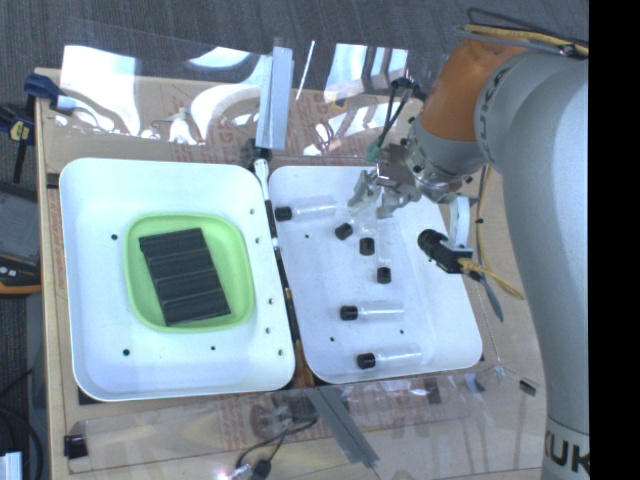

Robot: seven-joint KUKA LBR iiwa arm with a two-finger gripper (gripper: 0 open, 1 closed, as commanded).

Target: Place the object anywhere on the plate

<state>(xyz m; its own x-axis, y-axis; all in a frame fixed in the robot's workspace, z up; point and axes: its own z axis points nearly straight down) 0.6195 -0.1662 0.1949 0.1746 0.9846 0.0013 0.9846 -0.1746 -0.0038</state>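
Dark block [183, 275] already flat on green plate [150, 308], left bin. End effector [377, 196] over right bin's far edge; grip state impossible to tell.

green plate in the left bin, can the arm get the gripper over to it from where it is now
Probably yes. The gripper hangs over the right bin, and the green plate lies open from above in the left bin; a dark ridged block covers its middle.

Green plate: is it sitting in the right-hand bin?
No, the green plate lies in the left bin, with a dark ridged block on it.
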